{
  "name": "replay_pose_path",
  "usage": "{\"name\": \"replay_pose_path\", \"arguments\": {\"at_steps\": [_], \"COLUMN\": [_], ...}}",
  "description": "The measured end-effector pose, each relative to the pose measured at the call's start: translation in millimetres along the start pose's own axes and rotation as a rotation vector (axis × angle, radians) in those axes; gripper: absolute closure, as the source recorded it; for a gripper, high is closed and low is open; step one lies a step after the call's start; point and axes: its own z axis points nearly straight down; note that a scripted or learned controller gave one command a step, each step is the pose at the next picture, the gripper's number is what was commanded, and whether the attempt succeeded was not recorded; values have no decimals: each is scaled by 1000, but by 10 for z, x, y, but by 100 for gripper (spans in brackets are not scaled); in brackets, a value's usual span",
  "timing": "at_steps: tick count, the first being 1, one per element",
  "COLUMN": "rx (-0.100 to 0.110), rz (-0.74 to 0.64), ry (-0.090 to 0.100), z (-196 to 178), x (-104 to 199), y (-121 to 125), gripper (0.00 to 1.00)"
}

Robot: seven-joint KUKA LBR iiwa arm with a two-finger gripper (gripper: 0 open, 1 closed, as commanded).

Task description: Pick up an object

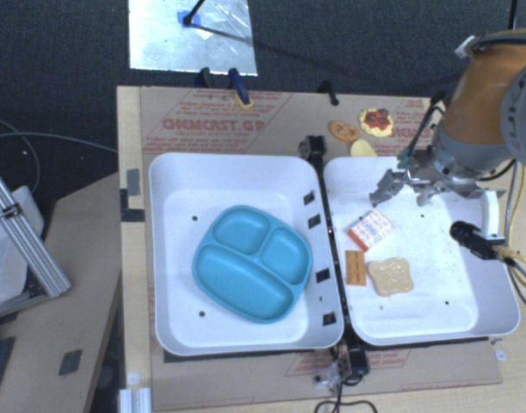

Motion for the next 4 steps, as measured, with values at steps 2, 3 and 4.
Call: {"name": "replay_pose_path", "arguments": {"at_steps": [2, 3, 4], "rx": [8, 0, -5], "rz": [9, 3, 3], "ry": [-3, -1, -2], "z": [954, 910, 297], "x": [-157, -106, -108], "y": [-670, -641, -756], "gripper": [0, 0, 0]}}
